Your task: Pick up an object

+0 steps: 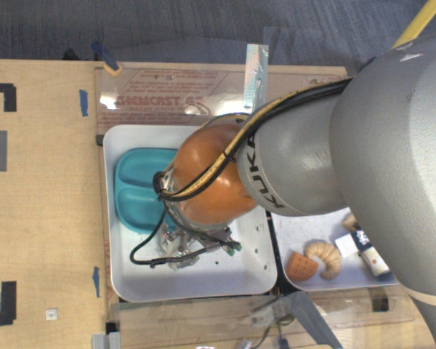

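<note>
A teal, cushion-like object (136, 189) lies in the left white bin (123, 267), along its left side. The arm's orange band (207, 173) hangs over the middle of this bin, and my gripper (180, 249) points down just below it, right of the teal object's lower end. Wrist parts and black cables cover the gripper from above. In the right bin (305, 231) lie an orange wedge (301, 265), a tan croissant-shaped piece (327, 257) and a small white and dark item (363, 251).
The grey arm covers most of the right bin and the upper right of the view. A clear plastic panel with red lettering (167, 100) stands behind the left bin. Tan bench surface with black markers stretches to the left.
</note>
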{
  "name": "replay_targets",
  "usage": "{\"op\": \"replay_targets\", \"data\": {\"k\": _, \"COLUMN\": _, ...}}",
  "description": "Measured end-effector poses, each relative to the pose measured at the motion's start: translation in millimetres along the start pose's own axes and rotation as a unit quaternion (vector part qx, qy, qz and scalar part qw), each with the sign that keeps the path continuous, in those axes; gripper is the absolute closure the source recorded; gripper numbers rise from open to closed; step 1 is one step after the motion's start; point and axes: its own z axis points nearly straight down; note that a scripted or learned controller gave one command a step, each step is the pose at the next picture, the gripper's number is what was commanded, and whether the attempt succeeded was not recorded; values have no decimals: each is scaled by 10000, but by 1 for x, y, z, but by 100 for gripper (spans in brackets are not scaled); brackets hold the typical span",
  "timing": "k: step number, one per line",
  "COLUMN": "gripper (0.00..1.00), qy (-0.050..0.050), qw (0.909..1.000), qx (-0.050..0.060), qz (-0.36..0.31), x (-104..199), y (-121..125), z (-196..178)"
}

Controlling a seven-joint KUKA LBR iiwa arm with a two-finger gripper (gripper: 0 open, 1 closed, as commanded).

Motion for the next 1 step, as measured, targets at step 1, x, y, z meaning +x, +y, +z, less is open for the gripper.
{"op": "replay_targets", "data": {"k": 1, "gripper": 100, "qy": -25, "qw": 9728, "qx": -10, "qz": 2314, "x": -27, "y": -13, "z": -153}}
